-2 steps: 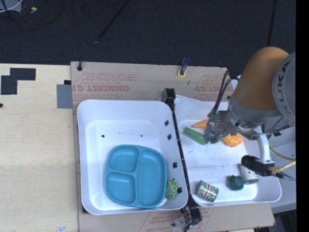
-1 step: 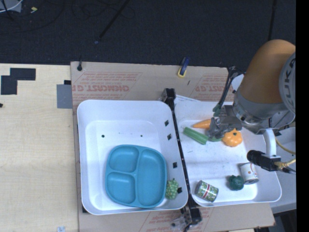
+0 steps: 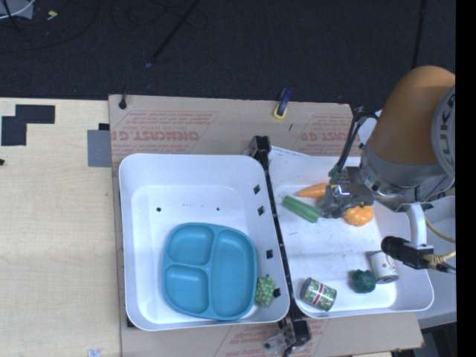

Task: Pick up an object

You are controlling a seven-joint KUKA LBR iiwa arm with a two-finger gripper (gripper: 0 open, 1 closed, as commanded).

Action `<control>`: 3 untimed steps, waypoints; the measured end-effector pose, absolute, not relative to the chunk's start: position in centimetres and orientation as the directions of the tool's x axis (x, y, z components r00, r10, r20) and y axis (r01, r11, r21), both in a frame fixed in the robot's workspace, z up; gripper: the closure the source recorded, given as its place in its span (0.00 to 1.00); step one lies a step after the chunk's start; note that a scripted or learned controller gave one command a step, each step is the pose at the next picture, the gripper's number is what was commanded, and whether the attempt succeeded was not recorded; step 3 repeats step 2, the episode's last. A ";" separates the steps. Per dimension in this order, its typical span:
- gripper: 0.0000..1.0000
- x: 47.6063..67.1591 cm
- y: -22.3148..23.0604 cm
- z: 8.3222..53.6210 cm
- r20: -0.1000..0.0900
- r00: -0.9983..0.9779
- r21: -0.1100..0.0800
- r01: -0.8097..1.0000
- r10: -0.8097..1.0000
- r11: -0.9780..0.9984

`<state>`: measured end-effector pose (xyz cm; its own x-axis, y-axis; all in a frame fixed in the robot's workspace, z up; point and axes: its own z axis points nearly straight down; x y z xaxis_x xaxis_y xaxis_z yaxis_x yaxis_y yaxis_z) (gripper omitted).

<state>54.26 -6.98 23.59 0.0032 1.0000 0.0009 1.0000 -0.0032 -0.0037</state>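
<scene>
My gripper (image 3: 336, 201) is low in the right bin (image 3: 335, 262), near its back. It hangs among a green cucumber-like piece (image 3: 300, 209) on its left, an orange carrot (image 3: 312, 192) behind it, and an orange-yellow fruit (image 3: 360, 216) on its right. The arm's wrist hides the fingertips. Nearer the front of the same bin lie a small tin with a green and red label (image 3: 319, 294), a dark green lump (image 3: 364, 280) and a white can (image 3: 383, 267).
The left bin (image 3: 149, 192) holds a blue divided plate (image 3: 209, 269) and a bunch of green grapes (image 3: 264, 291) at its front right corner. A black divider (image 3: 269, 222) runs between the bins. A blue and yellow clip (image 3: 282, 104) sits on the cardboard behind.
</scene>
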 end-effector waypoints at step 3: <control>1.00 54.4 -6.1 23.3 0.000 -0.001 -0.002 1.000 1.000 0.001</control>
